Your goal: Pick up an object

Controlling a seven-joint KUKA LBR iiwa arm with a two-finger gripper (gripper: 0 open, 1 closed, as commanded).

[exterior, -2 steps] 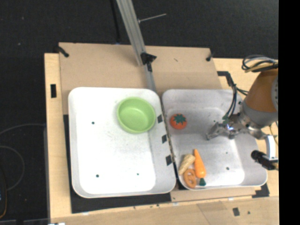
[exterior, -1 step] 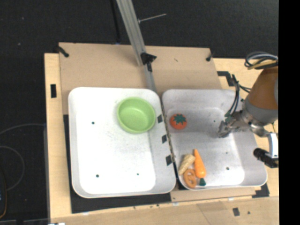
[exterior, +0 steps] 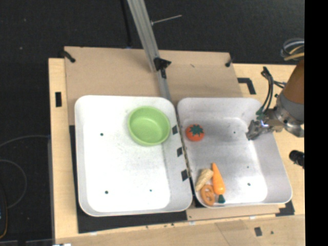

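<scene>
A red tomato-shaped toy (exterior: 195, 132) lies in the right bin (exterior: 233, 111), near its left wall. At that bin's front left corner lie an orange carrot toy (exterior: 218, 178), a pale beige piece (exterior: 203, 177) and a round orange slice (exterior: 207, 193), bunched together. A light green bowl (exterior: 149, 126) sits upright in the left bin (exterior: 102, 178), at its back right. My gripper (exterior: 254, 130) hangs over the right bin's right side, far from the toys, with nothing visible between its fingers.
A grey metal pole (exterior: 146, 35) slants up from between the bins at the back. Brown board (exterior: 195, 70) lies behind the bins. The arm's wrist with cables (exterior: 287, 101) enters from the right edge.
</scene>
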